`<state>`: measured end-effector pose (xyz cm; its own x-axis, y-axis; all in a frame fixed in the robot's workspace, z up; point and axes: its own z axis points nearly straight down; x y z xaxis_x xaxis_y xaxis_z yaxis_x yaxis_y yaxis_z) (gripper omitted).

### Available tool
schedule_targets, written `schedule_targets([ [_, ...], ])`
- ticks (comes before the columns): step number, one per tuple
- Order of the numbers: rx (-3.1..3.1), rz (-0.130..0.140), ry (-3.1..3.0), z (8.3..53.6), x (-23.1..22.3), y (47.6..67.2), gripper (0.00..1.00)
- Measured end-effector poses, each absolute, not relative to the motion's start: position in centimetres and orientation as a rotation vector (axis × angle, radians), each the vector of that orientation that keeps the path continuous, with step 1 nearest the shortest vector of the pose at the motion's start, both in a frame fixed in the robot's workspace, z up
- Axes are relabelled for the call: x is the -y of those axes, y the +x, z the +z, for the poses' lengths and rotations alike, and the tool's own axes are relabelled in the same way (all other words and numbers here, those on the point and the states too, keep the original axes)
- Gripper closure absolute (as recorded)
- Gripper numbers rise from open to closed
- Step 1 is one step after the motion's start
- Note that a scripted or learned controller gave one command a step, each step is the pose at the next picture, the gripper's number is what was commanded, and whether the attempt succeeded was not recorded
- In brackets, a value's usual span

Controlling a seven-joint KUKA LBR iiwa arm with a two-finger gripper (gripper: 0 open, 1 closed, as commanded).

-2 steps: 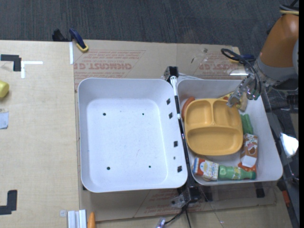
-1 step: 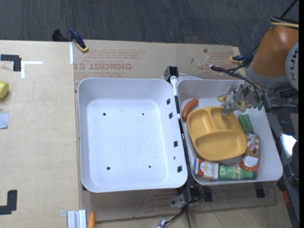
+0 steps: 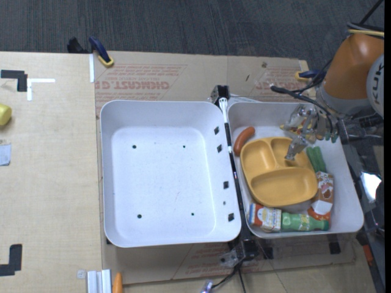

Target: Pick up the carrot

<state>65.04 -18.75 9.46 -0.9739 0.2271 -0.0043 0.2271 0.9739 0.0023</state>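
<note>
The carrot [image 3: 243,138], a short orange-red piece, lies in the right bin [image 3: 356,215] near its back left corner, just off the rim of a yellow divided plate [image 3: 278,173]. My gripper [image 3: 295,149] hangs over the plate's back compartment, to the right of the carrot and apart from it. Nothing shows in its grasp. The orange band of the arm [image 3: 351,66] rises at the right edge.
Beside the plate lie a green vegetable [image 3: 316,159], a printed packet [image 3: 323,195] and a bottle with a green label [image 3: 287,220] along the front wall. The left bin [image 3: 105,176] adjoins the right one. A yellow object [image 3: 3,115] sits at the bench's far left.
</note>
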Motion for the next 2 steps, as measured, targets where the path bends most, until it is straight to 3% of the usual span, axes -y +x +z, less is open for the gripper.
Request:
schedule_targets([
  [1, -3.107, 0.003, 0.360, 10.56, 18.76, 65.27, 1.00],
  [2, -3.106, 0.003, 0.361, 10.60, 18.77, 65.28, 0.00],
])
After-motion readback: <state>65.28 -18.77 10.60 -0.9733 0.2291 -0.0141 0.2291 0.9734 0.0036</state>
